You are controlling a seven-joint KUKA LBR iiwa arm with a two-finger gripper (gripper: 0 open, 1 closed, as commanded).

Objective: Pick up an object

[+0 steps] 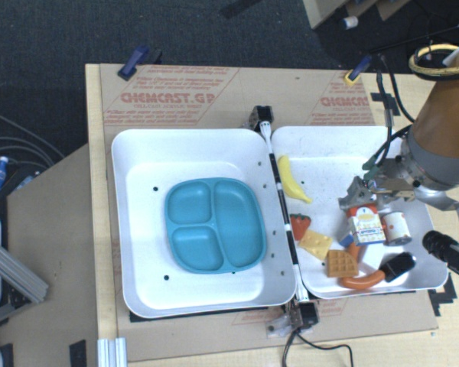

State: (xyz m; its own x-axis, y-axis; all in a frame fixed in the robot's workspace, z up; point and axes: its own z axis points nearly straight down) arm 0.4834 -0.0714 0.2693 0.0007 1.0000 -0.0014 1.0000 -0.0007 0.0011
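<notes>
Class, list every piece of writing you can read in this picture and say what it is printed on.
"CHEMCAST GP" in red, printed upside down on the brown board behind the left bin.
The same red print on the board behind the right bin, partly legible.
Label on the small carton: too blurred to read.

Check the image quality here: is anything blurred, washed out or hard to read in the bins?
Camera view: lighting is even and soft, with faint shadows. The white bins are bright but not blown out. The blue plate and banana read sharply. The claw area is cluttered and slightly soft, so small items under it are hard to separate.
</notes>
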